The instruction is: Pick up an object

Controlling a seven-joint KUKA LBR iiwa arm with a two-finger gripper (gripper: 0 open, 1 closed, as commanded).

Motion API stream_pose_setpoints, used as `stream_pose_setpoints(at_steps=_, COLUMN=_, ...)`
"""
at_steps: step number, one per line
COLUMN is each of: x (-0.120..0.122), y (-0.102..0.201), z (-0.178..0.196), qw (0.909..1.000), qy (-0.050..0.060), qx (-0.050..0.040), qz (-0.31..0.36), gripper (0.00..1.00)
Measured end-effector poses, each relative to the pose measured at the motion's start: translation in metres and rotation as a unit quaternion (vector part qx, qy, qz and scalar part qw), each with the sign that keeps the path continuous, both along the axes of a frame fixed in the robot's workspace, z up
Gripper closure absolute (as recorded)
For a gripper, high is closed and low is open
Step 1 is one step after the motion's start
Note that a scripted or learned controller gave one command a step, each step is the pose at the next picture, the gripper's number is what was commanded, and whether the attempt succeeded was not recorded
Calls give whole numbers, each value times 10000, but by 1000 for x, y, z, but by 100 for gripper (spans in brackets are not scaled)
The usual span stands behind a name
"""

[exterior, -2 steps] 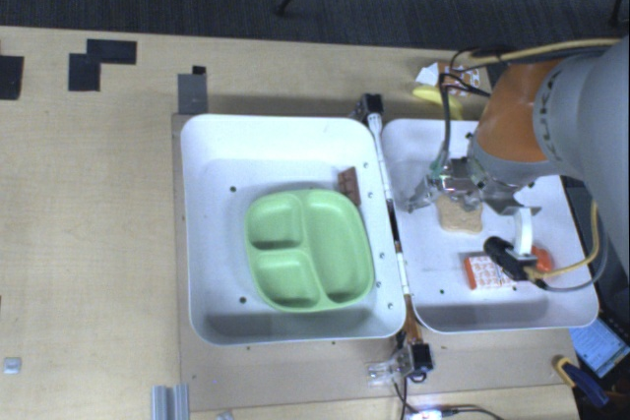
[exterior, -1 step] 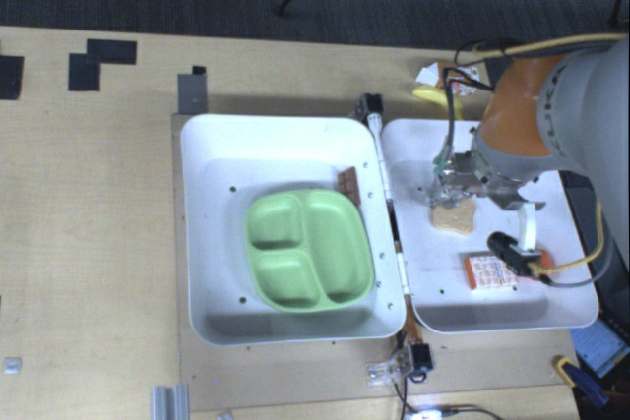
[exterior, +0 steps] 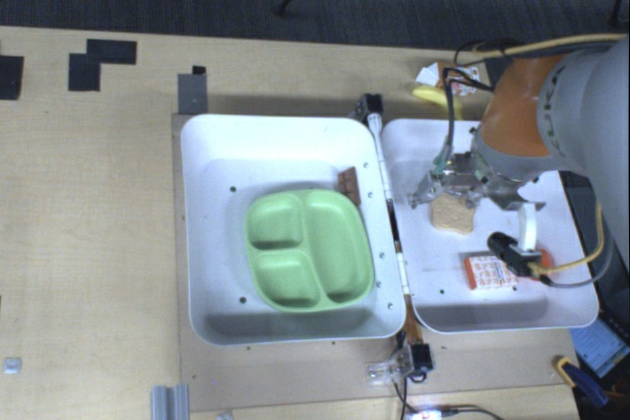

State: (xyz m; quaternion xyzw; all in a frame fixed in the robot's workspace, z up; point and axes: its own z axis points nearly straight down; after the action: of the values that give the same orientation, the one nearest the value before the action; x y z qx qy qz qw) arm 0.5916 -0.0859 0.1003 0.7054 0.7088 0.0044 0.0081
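A tan, bread-like piece (exterior: pixel 454 217) lies in the middle of the right bin (exterior: pixel 561 310). My gripper (exterior: pixel 457 188) hangs directly over its far edge, very close to it or touching it. The grey arm with the orange band (exterior: pixel 514 118) reaches in from the right above the bin. A small red and white patterned packet (exterior: pixel 489 271) lies flat near the front of the same bin, apart from the gripper.
The left bin (exterior: pixel 212 211) holds a green divided plate (exterior: pixel 308 248). A small brown piece (exterior: pixel 347 182) sits by that bin's right wall. Yellow and white scraps (exterior: pixel 433 84) lie on the bench behind the right bin.
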Motion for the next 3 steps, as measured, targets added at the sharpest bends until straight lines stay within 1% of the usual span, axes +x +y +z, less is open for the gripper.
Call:
stream_pose_setpoints(at_steps=1, x=1, y=1, z=11, qw=10000, qy=-17, qx=1, qz=11, gripper=100)
stream_pose_setpoints(at_steps=2, x=1, y=1, z=11, qw=10000, qy=-15, qx=2, qz=10, gripper=0)
stream_pose_setpoints(at_steps=3, x=16, y=-1, z=-12, qw=10000, qy=45, qx=16, qz=4, gripper=0)
